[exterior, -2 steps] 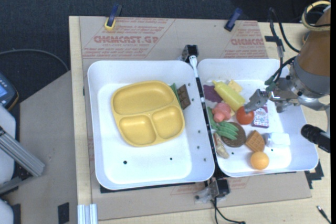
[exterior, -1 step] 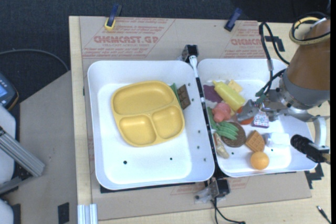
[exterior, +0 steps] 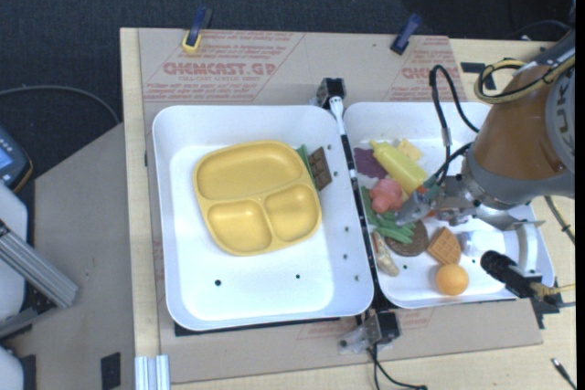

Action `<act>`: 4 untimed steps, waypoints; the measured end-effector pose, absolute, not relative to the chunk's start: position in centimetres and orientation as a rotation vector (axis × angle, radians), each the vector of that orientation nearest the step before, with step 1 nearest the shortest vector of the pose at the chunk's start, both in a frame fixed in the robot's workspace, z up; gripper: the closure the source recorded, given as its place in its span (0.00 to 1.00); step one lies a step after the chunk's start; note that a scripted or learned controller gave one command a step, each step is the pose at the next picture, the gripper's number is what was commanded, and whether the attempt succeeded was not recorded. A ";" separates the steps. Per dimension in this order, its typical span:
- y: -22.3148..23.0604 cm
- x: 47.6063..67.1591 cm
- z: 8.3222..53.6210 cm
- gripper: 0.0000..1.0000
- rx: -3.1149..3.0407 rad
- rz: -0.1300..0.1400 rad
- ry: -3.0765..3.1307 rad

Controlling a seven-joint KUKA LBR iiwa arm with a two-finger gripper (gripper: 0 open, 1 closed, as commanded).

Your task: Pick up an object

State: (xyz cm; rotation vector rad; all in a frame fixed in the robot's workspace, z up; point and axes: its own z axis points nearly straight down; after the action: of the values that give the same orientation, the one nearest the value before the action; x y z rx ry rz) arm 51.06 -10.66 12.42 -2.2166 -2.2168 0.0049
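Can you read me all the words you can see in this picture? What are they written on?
"CHEMCAST GP", in red on the brown paper board under the bins.
More red print on the same board above the right bin is cut off and too blurred to read.
Smaller red lines beneath the big word are too small to read.

The gripper is seen low over the right bin, among toy food; an orange ball lies just beyond it.
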 end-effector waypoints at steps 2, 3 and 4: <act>-10.6 52.0 10.7 1.00 -2.233 -0.031 -2.236; -10.5 52.7 17.0 1.00 -2.225 -0.006 -2.228; -10.5 52.8 22.3 1.00 -2.225 -0.006 -2.228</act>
State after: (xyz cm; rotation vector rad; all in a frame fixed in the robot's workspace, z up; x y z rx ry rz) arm 52.82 -10.47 22.34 -2.2248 -2.2278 -0.0061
